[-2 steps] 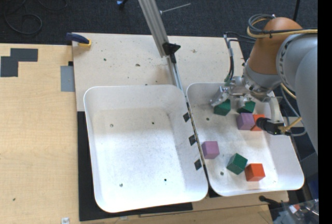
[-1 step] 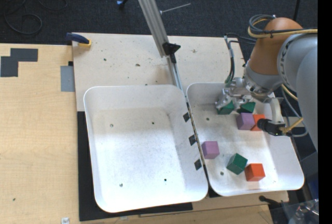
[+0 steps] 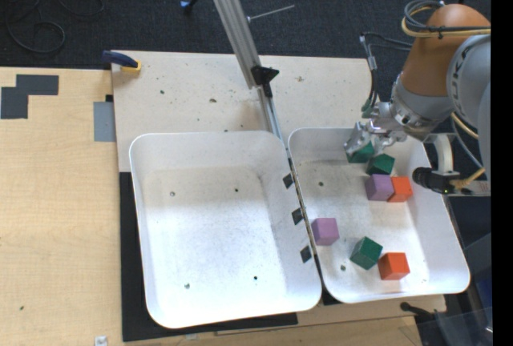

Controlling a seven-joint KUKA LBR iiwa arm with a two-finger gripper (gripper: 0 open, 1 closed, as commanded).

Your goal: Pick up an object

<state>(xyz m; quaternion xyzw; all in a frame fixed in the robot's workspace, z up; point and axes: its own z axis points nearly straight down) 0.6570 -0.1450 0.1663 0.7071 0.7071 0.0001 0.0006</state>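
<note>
Right now the grey arm with the orange band (image 3: 441, 56) is reaching in from the right and leaning over the far corner of the right-hand shallow white bin (image 3: 449, 272). Its two-finger gripper (image 3: 362, 146) is sitting low in that corner, right against a dark green block (image 3: 361, 152), but from where I'm standing I cannot tell whether it is clamping the block or merely touching it.

Just beside it, a second green cube (image 3: 381, 164) is lying a little nearer the middle of the bin. Below that, a purple cube (image 3: 378, 187) and an orange cube (image 3: 400, 189) are sitting side by side, touching. Further toward the near edge, a pale purple cube (image 3: 325, 231) is resting close to the divider between the bins, while another green cube (image 3: 366, 252) and a second orange cube (image 3: 393, 265) are sitting next to each other near the front.

The left-hand shallow white bin (image 3: 152, 176) is lying alongside, and a slanted aluminium rail (image 3: 234, 20) is rising from between the two bins toward the back.
</note>
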